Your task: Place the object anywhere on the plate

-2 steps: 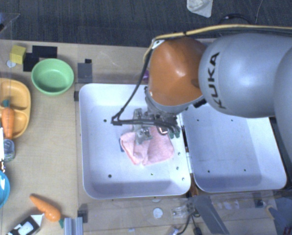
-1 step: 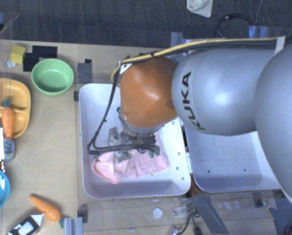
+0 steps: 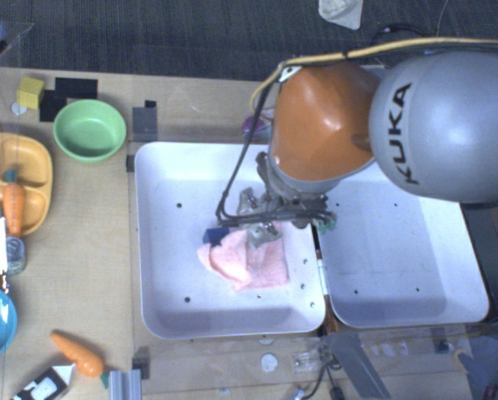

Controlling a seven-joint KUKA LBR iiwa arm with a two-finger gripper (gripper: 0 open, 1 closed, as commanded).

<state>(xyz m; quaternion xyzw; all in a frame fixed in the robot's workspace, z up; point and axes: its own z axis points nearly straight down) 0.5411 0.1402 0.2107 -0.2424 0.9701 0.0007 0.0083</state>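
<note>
Camera view: tan bench point(image 3: 82, 290), two white bins point(image 3: 173, 248), dark carpet point(image 3: 148, 23) beyond.

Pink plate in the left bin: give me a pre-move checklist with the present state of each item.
1. Pink plate lies inside the left bin: ok.
2. Gripper is over the plate: ok.
3. Object seen between the fingers: cannot tell; the arm covers them.
4. Blue thing at the plate's upper left edge, whether it rests on the plate: cannot tell.
5. Bare plate surface left for a drop: ok, the lower part shows.
</note>
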